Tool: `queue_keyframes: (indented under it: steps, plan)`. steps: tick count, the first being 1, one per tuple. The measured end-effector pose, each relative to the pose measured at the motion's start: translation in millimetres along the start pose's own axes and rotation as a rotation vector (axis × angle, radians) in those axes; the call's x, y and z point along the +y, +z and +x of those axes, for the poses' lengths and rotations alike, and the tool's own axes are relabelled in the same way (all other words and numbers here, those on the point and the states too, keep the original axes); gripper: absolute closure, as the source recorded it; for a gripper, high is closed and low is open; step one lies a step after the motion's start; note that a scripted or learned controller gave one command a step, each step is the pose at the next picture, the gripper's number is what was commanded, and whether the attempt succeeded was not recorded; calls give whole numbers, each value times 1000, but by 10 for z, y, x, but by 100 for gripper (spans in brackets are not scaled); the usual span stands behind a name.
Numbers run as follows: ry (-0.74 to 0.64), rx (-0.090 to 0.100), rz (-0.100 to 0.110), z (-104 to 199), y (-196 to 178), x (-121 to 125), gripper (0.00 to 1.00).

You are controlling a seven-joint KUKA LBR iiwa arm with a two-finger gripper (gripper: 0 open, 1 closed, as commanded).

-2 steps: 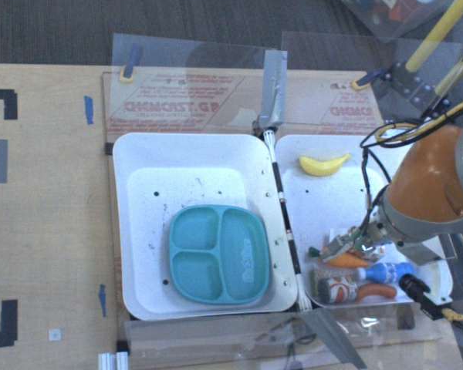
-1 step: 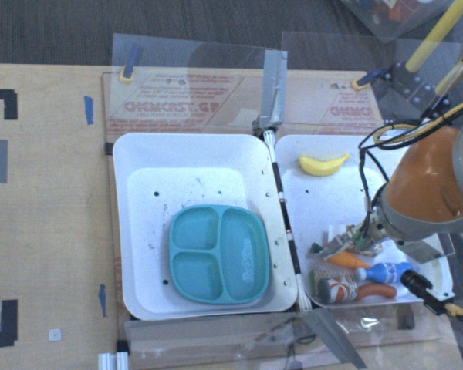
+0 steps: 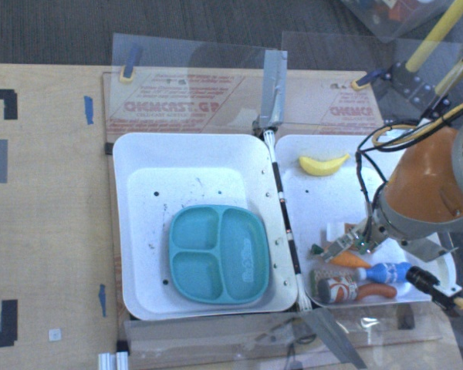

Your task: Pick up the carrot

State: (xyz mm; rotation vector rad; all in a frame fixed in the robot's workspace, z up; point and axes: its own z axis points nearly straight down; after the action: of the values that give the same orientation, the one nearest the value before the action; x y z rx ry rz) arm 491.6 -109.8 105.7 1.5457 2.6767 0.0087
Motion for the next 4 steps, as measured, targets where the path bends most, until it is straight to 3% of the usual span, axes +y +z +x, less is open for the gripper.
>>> queue_keyframes:
  steps: [1, 3, 4]
  plan:
    - [79, 1, -7, 12, 2, 19, 0]
    - [-4, 5, -5, -33, 4, -9, 0]
    - [-129, -5, -3, -14, 3, 6, 0]
